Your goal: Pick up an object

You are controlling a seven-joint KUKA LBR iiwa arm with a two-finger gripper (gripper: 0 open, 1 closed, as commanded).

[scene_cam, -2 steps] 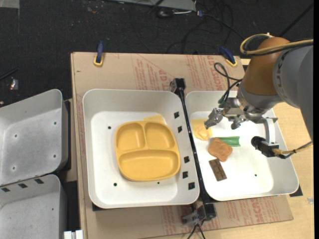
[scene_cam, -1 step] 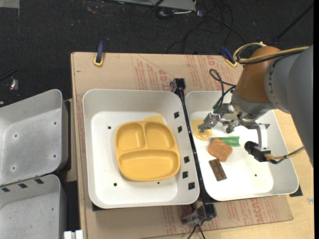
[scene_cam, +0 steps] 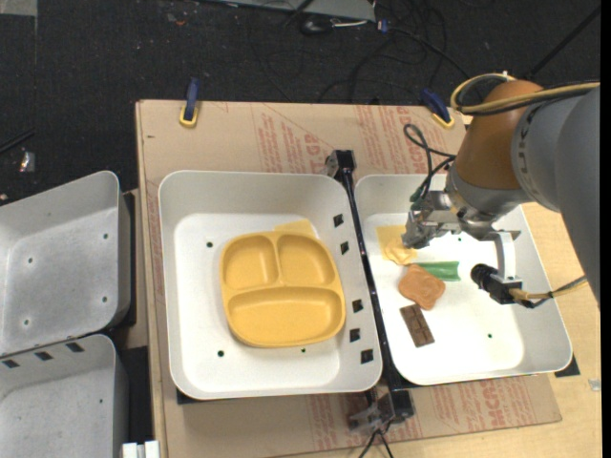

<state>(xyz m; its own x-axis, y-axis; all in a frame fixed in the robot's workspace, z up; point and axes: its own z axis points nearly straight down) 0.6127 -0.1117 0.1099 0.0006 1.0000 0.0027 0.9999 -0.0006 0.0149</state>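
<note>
Your arm [scene_cam: 558,146] comes in from the right edge of the view, a thick grey link sloping down and to the left. It ends in the rounded orange band [scene_cam: 492,141] just above the wrist, which bulges toward the camera. Below that band the wrist turns downward, and your hand [scene_cam: 420,227] hangs from it, pointing down and slightly left, low over the surface. A thin cable loops over the top of the orange band. You cannot make out how the hand is set from this angle.
</note>
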